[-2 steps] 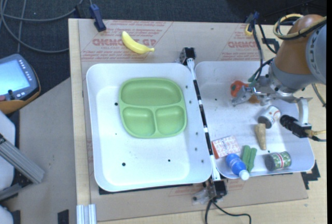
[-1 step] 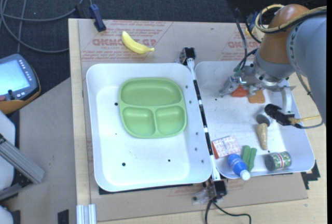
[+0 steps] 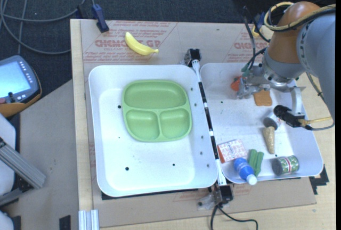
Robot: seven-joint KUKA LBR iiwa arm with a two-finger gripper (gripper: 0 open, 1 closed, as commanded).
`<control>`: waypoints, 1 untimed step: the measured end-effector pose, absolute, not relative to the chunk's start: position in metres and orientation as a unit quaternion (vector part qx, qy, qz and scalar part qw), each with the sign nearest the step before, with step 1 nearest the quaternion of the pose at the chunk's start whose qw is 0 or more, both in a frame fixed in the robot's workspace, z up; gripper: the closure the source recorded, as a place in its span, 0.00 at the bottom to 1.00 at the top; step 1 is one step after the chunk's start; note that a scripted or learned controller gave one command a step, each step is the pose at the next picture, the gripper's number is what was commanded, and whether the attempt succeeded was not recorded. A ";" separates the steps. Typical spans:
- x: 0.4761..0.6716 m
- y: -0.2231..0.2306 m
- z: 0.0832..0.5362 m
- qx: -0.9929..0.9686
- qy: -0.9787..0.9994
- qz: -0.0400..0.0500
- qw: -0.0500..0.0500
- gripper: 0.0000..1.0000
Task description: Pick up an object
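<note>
Right bin (image 3: 314, 141), items listed outward from its near rim: tin can (image 3: 286, 165), blue bottle (image 3: 244, 169), green pods (image 3: 256, 161), cone (image 3: 269, 139). Far end: orange block (image 3: 262, 98) lay just beside the pincer (image 3: 248, 87), toward the near rim; pincer's spread could not be told.

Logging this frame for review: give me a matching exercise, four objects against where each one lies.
Objects:
1. banana
2. green divided plate
3. blue-capped bottle
4. tin can

Places:
A. inside the left bin
B. right bin, near front right corner
C. on the bench board, behind the left bin
D. right bin, front edge, beside the green item

Pairs: 1-C, 2-A, 3-D, 4-B
</note>
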State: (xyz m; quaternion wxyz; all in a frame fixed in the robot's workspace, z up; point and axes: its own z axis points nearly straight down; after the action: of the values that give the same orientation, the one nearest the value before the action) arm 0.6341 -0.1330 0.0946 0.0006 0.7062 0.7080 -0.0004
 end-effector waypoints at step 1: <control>0.634 -0.133 0.095 0.706 0.708 0.000 0.001 0.00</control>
State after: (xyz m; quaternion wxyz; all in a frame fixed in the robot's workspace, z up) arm 0.6343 -0.1329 0.0948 0.0009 0.7063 0.7079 -0.0002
